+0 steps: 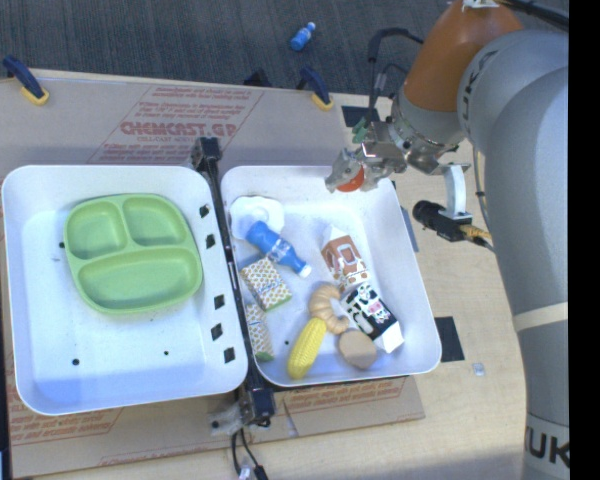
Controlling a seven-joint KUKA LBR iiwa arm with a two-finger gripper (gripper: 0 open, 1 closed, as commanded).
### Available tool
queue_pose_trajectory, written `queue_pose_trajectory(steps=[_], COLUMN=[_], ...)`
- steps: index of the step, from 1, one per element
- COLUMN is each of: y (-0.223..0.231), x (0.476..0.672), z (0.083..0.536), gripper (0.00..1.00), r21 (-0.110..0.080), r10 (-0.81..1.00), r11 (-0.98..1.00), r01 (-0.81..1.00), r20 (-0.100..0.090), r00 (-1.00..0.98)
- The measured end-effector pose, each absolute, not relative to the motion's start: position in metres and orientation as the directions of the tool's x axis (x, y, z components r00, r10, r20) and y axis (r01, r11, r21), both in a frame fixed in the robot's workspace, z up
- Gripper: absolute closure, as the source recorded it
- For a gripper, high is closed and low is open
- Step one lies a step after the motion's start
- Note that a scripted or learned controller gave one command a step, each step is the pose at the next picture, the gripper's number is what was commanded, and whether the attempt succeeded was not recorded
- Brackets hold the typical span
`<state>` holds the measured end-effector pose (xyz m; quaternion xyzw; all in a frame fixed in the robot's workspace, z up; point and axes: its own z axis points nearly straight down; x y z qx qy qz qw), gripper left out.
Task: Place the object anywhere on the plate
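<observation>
**A long carry over a crowded bin**

My claw (348, 176) hangs above the far right corner of the right bin (410, 268), and there is something small, orange-red and white, caught at its tip (351, 178). It looks pinched between my fingers, closed down on it, though it is too small for me to say what it is or how much of it I have. That is my first worry: a grip on the very edge of a small thing can let go as soon as I swing.

The green plate (130, 253) sits in the far half of the left bin (20, 298), well apart from me, with the black divider (220, 268) between the bins in my path. If I travel low, the piece could clip that divider or the bin rims and be knocked free.

Below my route lie a blue bottle (272, 244), a corn cob (307, 346), a checked packet (266, 284) and a black-and-white carton (370, 313). A drop there would lose the piece among them.

The plate has raised ridges between its sections; a release from too high could bounce the piece off the near edge into the bin.
</observation>
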<state>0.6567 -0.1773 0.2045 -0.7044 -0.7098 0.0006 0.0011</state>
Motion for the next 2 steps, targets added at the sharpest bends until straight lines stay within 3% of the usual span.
queue_pose_trajectory(steps=[1,2], y=[-0.15,-0.073], x=[0.575,0.6], z=[0.178,0.208], gripper=[1.0,1.0], r21=[-0.004,-0.003], r10=[1.0,1.0], r11=[0.005,0.008], r01=[1.0,1.0], r20=[0.0,-0.001], r00=[-0.005,-0.008])
